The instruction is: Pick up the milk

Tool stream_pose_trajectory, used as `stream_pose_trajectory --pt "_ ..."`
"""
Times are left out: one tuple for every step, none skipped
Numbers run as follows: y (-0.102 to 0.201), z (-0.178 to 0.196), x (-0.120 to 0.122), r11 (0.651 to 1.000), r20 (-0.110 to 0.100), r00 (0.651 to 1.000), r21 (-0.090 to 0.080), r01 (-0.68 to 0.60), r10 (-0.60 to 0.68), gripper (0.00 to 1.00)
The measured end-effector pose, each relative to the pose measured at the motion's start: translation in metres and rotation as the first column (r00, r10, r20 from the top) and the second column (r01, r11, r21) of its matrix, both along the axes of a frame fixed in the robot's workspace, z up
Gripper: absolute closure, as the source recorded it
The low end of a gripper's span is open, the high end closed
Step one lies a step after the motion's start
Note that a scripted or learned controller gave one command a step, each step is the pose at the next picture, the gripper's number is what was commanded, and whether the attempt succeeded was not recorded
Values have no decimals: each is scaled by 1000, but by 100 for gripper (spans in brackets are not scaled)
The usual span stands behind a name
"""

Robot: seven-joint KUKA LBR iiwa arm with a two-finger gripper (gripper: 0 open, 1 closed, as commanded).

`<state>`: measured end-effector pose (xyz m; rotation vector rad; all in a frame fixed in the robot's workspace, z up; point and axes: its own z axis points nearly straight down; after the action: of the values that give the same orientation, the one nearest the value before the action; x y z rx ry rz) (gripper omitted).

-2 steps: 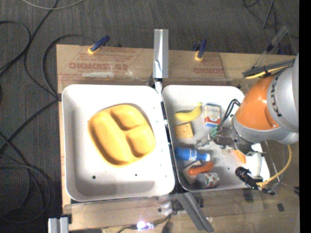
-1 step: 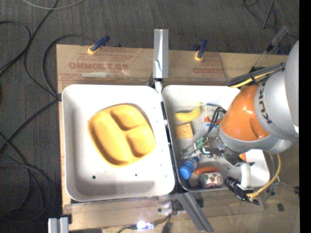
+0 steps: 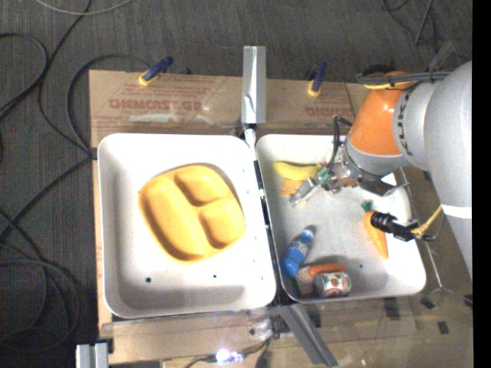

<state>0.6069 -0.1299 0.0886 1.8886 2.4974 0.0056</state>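
Your milk (image 3: 297, 253), a blue bottle, lies near the right bin's (image 3: 418, 282) front edge, touching a round can (image 3: 332, 284). A carrot (image 3: 377, 240) lies rightward. The gripper (image 3: 298, 196) hovers beside a banana (image 3: 294, 170); I cannot tell its state.

The right bin (image 3: 418, 278) was crowded along its near wall: a blue bottle (image 3: 297, 252) lay tilted by the divider, with a can (image 3: 331, 283) just beside it. A carrot (image 3: 377, 238) lay toward the right wall, and a banana (image 3: 295, 169) sat in the far left corner. Between these 4 things the middle of the floor lay bare. The arm (image 3: 430, 121) overhung the far right part, its gripper (image 3: 307, 190) low by the banana. In the left bin (image 3: 115, 282), a yellow tray (image 3: 193, 211) took the centre, leaving a bare margin around it.
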Motion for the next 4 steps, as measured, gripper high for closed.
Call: stream_pose_trajectory --pt "16 0 -51 996 -1 996 0 84 -84 0" --pt "4 -1 29 917 -9 917 1 398 -398 0" --pt "5 73 -24 959 -12 958 -1 285 -285 0" --pt "27 -1 -94 969 -6 968 4 249 -249 0"
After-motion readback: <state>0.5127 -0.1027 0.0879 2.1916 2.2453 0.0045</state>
